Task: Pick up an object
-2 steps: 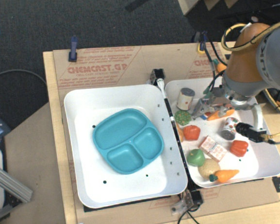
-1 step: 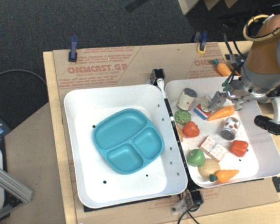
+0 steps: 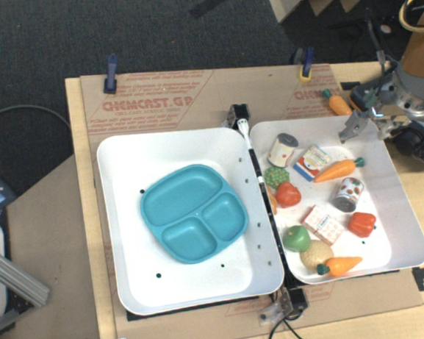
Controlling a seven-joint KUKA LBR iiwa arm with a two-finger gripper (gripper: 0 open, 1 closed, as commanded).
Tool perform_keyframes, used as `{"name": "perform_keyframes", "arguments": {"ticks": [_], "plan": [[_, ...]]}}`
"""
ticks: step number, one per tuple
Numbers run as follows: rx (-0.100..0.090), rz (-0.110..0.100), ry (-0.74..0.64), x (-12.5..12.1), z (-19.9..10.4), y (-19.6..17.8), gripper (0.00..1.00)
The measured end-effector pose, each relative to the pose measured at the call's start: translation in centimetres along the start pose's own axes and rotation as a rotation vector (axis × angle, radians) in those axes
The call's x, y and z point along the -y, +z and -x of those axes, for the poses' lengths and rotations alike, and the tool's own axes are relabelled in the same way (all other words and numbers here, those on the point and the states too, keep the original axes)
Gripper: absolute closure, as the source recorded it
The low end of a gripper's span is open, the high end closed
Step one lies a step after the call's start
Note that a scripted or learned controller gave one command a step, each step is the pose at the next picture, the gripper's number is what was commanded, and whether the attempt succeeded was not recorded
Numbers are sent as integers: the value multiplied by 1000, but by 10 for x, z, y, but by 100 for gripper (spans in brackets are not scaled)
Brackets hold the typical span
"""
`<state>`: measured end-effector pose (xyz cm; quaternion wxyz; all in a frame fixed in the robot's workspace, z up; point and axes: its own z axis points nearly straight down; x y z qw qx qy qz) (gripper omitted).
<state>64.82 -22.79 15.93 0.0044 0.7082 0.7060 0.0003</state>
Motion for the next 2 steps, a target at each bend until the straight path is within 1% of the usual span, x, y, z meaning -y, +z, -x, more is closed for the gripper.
{"name": "perform_keyframes", "arguments": {"ticks": [1,2], "plan": [[-2,-1,-4,0,-4,-10,100],[-6,-7,0,78,-14,-68,100]]}}
